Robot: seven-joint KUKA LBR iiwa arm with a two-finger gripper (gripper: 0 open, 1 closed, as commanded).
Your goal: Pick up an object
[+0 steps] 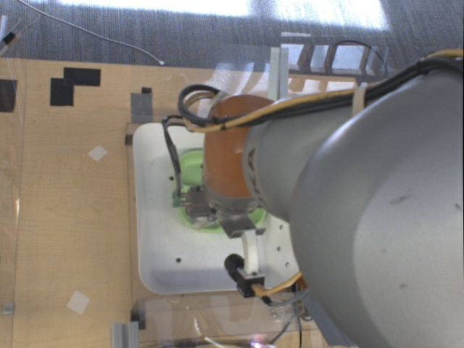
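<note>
A light green round object (190, 167) lies in the left white bin (156, 259), near its middle. The arm's orange band and wrist hang right over it and cover most of it. My gripper (197, 205) sits low at the green object's near edge, its metal body partly showing under the wrist. The wrist hides how it meets the object.
The big grey arm fills the right half of the view and hides the right bin. The left bin's front and left floor shows bare white with small holes. Tan bench with black marks lies to the left.
</note>
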